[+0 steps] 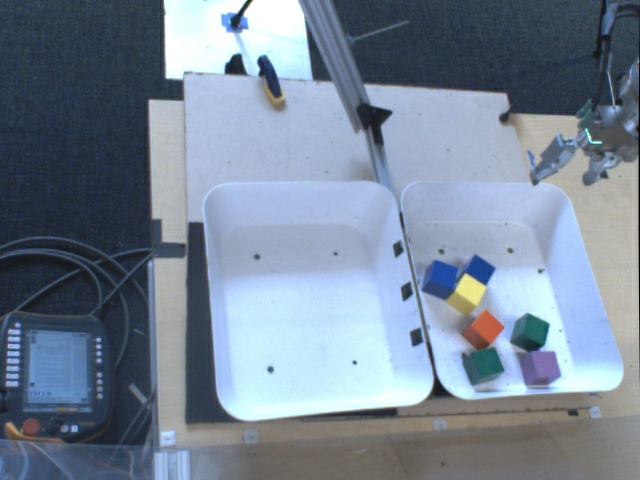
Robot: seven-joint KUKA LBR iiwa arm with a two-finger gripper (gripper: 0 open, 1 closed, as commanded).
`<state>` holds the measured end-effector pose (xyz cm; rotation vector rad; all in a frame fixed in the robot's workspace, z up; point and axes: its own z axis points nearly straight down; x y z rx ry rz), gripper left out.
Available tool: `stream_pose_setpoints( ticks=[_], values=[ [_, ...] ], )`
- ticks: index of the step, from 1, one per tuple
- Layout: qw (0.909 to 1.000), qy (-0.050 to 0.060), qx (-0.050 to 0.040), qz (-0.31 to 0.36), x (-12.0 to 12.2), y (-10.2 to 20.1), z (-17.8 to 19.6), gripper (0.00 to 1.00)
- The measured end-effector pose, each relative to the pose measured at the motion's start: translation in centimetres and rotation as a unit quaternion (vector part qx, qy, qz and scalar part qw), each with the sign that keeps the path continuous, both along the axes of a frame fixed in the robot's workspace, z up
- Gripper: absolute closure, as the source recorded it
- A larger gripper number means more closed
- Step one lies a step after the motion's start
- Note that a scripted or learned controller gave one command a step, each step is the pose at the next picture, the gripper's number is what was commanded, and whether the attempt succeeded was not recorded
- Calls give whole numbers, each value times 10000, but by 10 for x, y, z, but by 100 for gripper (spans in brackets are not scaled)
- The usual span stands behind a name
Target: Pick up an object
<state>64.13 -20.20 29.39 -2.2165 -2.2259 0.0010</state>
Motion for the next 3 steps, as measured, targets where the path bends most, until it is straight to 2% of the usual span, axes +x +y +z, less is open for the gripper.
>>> stream_pose_setpoints(
  ticks=[1,2,3],
  values=[
    [10000,-16,-7,6,1,0,2,0],
    [10000,10,0,-13,-4,-4,-58,0],
    [10000,9,4,4,3,2,-116,0]
  ],
)
